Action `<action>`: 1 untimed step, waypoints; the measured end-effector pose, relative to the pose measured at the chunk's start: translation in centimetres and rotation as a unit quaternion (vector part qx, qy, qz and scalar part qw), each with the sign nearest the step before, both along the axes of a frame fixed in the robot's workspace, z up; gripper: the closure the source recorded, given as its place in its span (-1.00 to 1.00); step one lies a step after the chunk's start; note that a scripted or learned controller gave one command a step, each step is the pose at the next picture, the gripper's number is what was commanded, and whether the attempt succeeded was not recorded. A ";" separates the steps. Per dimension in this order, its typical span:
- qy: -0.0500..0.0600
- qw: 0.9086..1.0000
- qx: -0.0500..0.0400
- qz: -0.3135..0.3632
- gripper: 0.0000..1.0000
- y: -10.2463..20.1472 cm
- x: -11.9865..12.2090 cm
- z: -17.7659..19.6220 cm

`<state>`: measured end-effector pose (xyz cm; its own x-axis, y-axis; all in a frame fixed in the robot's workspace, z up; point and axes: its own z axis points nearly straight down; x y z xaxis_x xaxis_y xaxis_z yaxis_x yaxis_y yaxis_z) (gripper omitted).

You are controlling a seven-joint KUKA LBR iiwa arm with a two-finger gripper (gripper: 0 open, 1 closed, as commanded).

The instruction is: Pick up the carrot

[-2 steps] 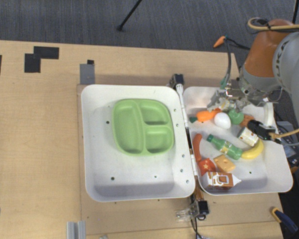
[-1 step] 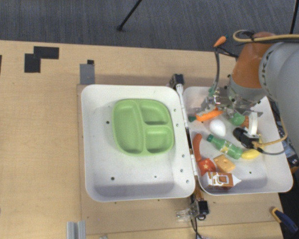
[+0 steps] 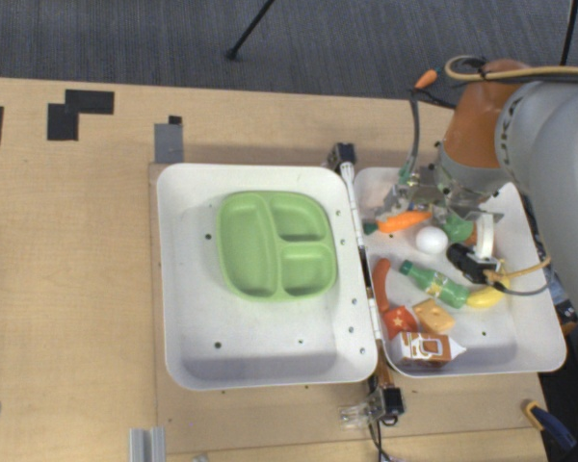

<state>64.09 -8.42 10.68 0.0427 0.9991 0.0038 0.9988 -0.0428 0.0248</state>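
The orange carrot lay in the right bin, long axis roughly left to right, directly beneath the gripper, whose grip state could not be told.

Grey arm, orange wrist band, yellow-black cable.

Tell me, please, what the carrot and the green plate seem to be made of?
The carrot looks like moulded plastic, a toy: uniform bright orange with a smooth, slightly glossy skin. The green plate also looks plastic, matte to satin: one even pale green, with soft rounded dividers between its compartments. Neither can be confirmed by look alone.
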 end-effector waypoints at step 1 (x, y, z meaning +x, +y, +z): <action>0.000 1.000 0.000 0.003 -1.00 0.0 0.0 0.0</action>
<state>64.09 -8.41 10.65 0.0375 0.9993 0.0035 0.9990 -0.0375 0.0251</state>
